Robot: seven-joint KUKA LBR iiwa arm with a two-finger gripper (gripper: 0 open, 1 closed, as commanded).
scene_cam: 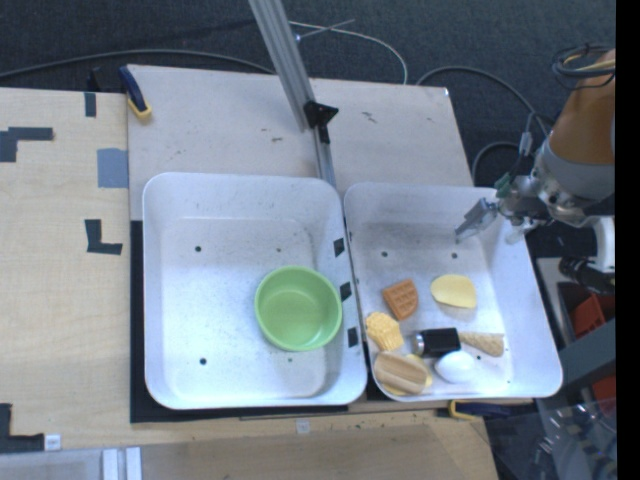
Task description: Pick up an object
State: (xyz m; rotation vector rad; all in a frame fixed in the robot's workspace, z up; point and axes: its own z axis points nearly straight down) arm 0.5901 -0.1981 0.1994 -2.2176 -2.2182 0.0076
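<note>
Glossy white bin (520,298), round green bowl (297,308)

No readable text, labels, brands or numbers anywhere

The arm (578,138) carries a broad orange band above a grey wrist. A slim grey claw (474,222) ends it. Dark cables trail nearby.
</note>
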